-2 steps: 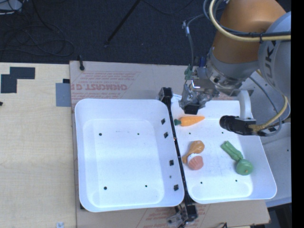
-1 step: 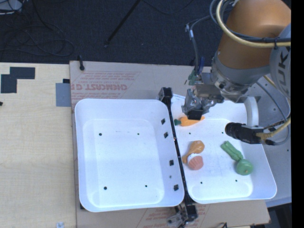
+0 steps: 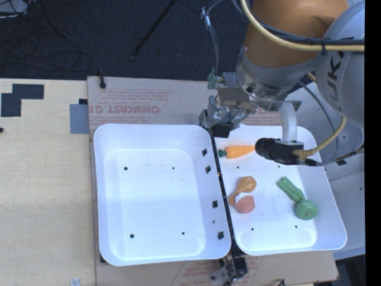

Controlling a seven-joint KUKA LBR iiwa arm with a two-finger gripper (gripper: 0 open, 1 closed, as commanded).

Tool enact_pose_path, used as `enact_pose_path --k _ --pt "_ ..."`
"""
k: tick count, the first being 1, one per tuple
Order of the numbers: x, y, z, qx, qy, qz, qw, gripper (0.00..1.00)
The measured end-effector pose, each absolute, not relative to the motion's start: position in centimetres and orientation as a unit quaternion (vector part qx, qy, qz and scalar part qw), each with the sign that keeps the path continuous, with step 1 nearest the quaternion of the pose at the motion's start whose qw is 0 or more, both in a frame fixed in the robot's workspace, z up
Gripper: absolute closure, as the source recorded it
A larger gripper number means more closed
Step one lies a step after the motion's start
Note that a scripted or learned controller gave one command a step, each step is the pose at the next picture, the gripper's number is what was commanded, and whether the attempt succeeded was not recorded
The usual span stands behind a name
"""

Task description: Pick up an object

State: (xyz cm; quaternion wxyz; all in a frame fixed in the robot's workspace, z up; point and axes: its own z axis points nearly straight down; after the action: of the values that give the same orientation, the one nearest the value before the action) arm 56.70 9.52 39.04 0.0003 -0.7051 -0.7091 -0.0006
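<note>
Toy carrot: orange with green top, lying in far left part of right bin, just right of divider between bins. Chicken drumstick and pink ridged piece touching, nearer, mid-bin. Green toy near right side. Gripper: hanging over far edge of divider, just beyond carrot, apart from it; open or closed, cannot tell. Left bin alongside, on cardboard sheet.
</note>
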Motion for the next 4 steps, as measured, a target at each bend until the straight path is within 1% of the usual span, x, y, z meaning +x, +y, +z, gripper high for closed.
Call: enact_pose_path --k 1,2,3,4 --pt "53.4 1.5 35.9 -0.71 -0.704 0.0036 0.002 1.0" --pt "55.5 8.2 31.9 -0.705 -0.709 0.0023 0.002 1.0" --pt "52.7 11.3 33.6 -0.706 -0.708 0.0017 0.002 1.0" --pt "49.4 -1.3 40.5 -0.711 -0.703 -0.0004 -0.002 1.0"
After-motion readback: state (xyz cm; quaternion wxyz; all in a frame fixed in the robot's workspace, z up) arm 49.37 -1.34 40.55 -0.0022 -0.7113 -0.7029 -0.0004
